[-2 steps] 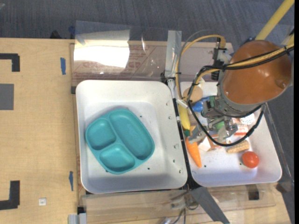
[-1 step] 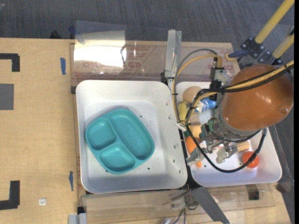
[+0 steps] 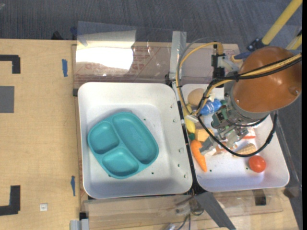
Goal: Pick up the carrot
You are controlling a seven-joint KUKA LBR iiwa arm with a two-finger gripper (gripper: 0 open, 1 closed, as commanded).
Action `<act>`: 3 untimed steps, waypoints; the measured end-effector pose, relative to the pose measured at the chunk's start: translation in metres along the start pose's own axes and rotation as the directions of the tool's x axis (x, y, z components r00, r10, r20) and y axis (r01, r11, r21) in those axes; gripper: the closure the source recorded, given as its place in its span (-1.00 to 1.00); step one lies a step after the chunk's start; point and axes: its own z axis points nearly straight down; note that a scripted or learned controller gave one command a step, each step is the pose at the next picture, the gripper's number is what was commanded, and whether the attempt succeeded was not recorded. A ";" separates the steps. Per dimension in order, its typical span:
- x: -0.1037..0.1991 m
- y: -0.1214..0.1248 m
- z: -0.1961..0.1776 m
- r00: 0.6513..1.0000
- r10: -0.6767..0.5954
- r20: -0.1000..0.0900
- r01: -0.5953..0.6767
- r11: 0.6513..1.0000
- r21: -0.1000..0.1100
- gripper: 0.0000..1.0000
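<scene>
Gripper [image 3: 217, 143] low over the right bin [image 3: 278, 176], below the orange band of the arm [image 3: 266, 78], wrapped in cables; whether spread or closed, impossible to tell under the clutter of wires. Nothing visibly held.

Just to its left, the carrot [image 3: 197, 153]: orange, lying slanted along the bin's left wall, thick end up near the gripper, thin tip pointing down toward the front edge. Near the gripper's tips, perhaps touching; contact not clear at this angle.

Packed close around: a yellow piece [image 3: 191, 125] just above the carrot, a small tan-orange block [image 3: 203, 135] beside its thick end, a blue object [image 3: 207, 108] and a pale egg-like ball [image 3: 195, 97] further up, a tan corn-like piece [image 3: 247, 149] under the wrist, a red tomato [image 3: 257, 164] well apart toward the front right.

Across the divider, the left bin [image 3: 96, 97] with a teal divided plate [image 3: 123, 144].

Likely trouble from here: carrot hard against the wall, so little room for a finger on that side, and a closing grip could skid off the tapered body or push it along the wall. Crowded neighbours at the thick end, so a slightly high descent could catch the tan-orange block or the yellow piece instead. Slanted lie, so a grip not squared across the carrot could spin it out.
</scene>
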 end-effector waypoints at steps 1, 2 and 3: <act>0.056 0.029 0.086 0.988 -0.151 0.003 0.152 0.988 -0.010 -1.00; 0.053 0.026 0.076 0.989 -0.150 0.006 0.150 0.989 -0.004 1.00; -0.036 0.006 -0.022 0.993 -0.119 -0.002 0.119 0.993 0.007 1.00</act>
